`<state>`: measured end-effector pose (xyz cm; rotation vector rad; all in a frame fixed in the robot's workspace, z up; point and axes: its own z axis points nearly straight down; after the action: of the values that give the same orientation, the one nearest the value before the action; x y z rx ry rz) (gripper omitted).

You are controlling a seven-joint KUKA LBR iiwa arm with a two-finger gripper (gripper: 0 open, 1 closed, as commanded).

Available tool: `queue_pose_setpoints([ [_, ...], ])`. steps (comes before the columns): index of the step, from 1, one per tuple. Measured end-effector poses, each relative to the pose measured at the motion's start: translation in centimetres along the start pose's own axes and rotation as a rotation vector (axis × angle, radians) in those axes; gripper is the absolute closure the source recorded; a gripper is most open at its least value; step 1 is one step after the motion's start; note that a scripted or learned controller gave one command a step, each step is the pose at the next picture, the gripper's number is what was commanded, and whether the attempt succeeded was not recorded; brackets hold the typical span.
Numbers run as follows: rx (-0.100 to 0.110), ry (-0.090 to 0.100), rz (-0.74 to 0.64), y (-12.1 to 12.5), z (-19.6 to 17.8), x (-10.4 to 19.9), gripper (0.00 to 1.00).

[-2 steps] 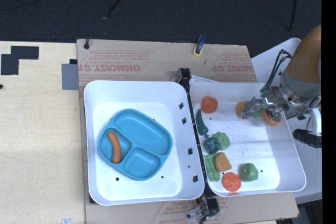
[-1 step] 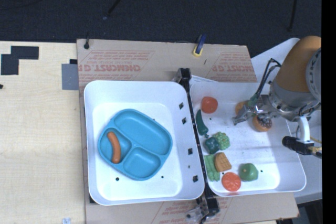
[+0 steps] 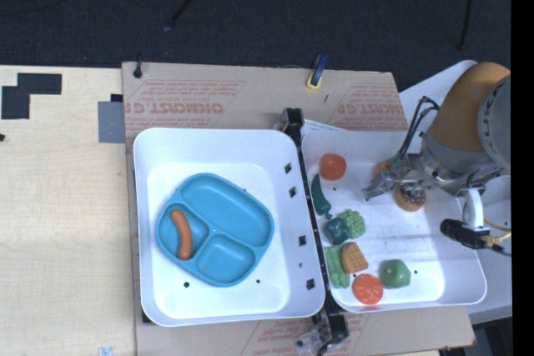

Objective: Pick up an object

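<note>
My gripper [image 3: 386, 183] hangs low over the right bin [image 3: 463, 283], in its upper right part. A small brown round object [image 3: 410, 198] lies just right of and below the gripper tip, touching or nearly touching it; I cannot tell whether it is held. Left of the gripper sits a red tomato [image 3: 333, 166]. Further toy foods lie along the bin's left side: a dark green vegetable [image 3: 320, 194], a broccoli [image 3: 345, 225], an orange cracker [image 3: 354, 256], a second red tomato [image 3: 367, 288] and a green round fruit [image 3: 395, 273].
The left bin [image 3: 167, 154] holds a blue divided plate [image 3: 242, 221] with a sausage [image 3: 181, 233] in its left compartment. A black divider [image 3: 305, 204] separates the bins. A black and white part of the arm [image 3: 469, 229] lies over the right bin's right side.
</note>
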<state>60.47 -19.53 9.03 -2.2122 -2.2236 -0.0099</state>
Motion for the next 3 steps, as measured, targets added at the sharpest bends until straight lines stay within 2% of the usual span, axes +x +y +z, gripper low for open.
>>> queue_pose_setpoints([
  [1,-0.008,-0.015,0.001,0.1,-1.2,-0.5,1.00],
  [2,-0.002,-0.008,0.004,0.1,-6.0,0.3,1.00],
  [3,-0.002,-0.008,0.004,-0.7,-11.0,0.8,1.00],
])
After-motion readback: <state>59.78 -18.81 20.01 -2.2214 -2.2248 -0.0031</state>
